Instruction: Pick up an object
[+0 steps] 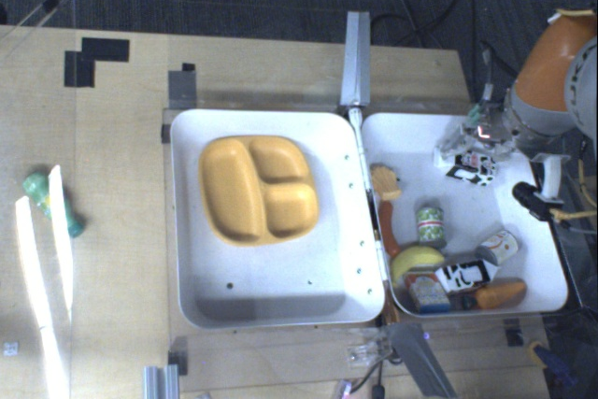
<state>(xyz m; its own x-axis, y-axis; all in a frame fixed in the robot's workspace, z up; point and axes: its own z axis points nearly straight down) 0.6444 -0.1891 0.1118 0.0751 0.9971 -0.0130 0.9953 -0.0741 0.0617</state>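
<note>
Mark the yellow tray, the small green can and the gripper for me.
yellow tray [259,189]: camera view, on its centre divider.
small green can [430,225]: camera view, on its side label.
gripper [482,135]: camera view, at its tip.

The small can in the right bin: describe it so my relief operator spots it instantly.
Look in the right bin, the one crowded with items. Near its middle stands a small upright can with a green-and-white label, just above the yellow-green round fruit. It is the only upright cylinder standing apart from the pile.
</note>
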